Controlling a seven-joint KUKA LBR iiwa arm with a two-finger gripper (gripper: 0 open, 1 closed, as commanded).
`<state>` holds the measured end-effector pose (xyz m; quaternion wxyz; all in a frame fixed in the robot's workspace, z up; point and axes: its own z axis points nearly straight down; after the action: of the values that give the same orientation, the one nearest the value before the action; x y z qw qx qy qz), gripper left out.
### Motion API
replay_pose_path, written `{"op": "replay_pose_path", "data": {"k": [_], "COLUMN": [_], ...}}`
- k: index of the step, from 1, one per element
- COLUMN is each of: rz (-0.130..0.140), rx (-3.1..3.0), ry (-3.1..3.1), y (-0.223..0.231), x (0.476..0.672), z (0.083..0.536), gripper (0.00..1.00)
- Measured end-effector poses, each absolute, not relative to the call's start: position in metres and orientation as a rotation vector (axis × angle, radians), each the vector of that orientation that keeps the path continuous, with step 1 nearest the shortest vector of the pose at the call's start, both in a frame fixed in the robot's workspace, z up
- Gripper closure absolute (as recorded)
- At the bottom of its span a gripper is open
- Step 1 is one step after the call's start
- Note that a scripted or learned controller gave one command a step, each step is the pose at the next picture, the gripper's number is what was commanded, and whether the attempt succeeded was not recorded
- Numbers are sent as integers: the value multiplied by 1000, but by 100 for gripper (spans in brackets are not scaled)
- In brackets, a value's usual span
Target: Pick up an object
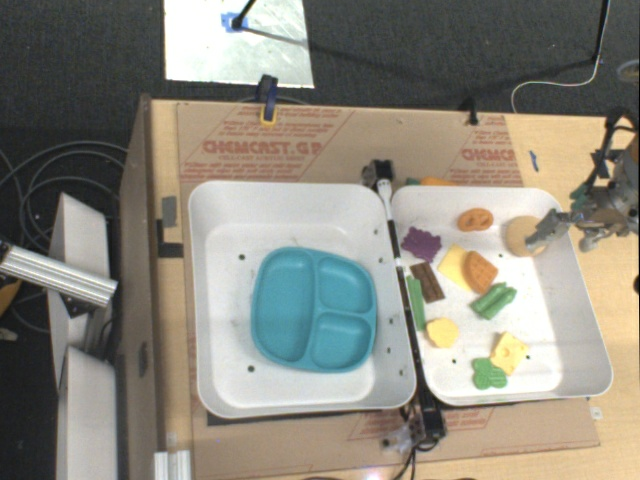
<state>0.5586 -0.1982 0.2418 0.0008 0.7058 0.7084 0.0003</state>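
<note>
The gripper [548, 230] is at the right bin's [560, 368] far edge beside a tan round piece [520, 235], jaws' state I cannot tell, so the approach seems underway and next needs a descent.

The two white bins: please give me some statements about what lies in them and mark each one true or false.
1. The blue divided plate lies in the left bin. True.
2. The purple toy lies in the left bin. False: it is in the right bin.
3. The gripper is at the right bin's far right side. True.
4. The blue divided plate holds toy food. False: its compartments are bare.
</note>
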Motion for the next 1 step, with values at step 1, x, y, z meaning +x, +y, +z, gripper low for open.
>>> {"op": "replay_pose_path", "data": {"k": [1], "rz": [2], "rx": [2211], "ry": [2229], "y": [-177], "x": [612], "z": [165], "gripper": [0]}}
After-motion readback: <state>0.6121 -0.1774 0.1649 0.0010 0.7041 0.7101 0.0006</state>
